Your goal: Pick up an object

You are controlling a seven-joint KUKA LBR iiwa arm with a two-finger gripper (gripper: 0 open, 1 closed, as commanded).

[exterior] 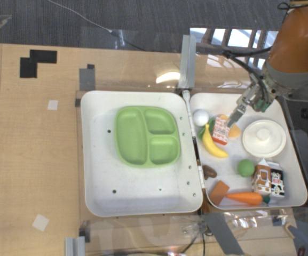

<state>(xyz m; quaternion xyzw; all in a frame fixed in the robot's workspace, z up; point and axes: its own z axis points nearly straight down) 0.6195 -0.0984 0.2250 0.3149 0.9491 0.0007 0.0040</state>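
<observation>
I am reaching in from the right and lowering my fingers (238, 112) toward the small carton (221, 130) beside the banana (213, 144) in the right bin (298, 193), since it stands clear on top. How far they are parting, I cannot tell; nothing is showing between them.

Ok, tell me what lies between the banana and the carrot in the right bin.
In the camera view, a small brown piece and an orange block lie between the banana and the carrot.

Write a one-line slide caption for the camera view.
Gripper hovers over right bin of toy food; green divided plate sits in left bin.
</observation>
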